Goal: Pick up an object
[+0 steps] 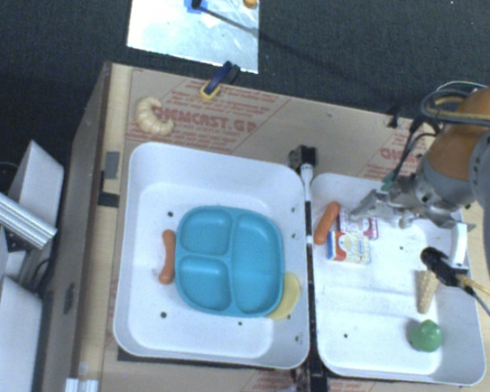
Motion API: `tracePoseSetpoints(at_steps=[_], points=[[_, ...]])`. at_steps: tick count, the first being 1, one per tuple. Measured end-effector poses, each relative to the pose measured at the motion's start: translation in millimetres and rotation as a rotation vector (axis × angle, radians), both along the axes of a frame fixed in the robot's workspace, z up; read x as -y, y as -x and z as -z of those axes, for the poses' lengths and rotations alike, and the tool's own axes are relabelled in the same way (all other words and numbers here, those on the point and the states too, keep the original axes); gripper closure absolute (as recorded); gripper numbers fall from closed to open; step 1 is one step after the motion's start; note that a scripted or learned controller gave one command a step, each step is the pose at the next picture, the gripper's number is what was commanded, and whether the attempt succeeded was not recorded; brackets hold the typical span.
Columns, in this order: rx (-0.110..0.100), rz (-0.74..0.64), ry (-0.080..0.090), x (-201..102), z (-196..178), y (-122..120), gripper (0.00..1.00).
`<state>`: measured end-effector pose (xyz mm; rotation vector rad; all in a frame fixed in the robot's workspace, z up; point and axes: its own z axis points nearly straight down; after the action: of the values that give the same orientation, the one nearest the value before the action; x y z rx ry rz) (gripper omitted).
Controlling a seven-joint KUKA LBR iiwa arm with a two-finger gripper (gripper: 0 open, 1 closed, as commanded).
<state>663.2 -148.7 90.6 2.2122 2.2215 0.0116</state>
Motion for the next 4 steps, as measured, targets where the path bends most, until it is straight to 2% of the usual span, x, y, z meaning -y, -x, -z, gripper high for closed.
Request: tracePoseSetpoints(at_steps=[1,2,3,4], points=[[-0.009,0.004,0.002,24.6,-43.5,172.8,0.0],[-0.001,0.002,0.001,-22.3,2.1,108.0,0.0],[-0.005,0.0,0.002,1.5,-50.3,16.5,0.0],[-0.006,-0.002,0.0,-96.0,-94.9,-6.3,0.0]])
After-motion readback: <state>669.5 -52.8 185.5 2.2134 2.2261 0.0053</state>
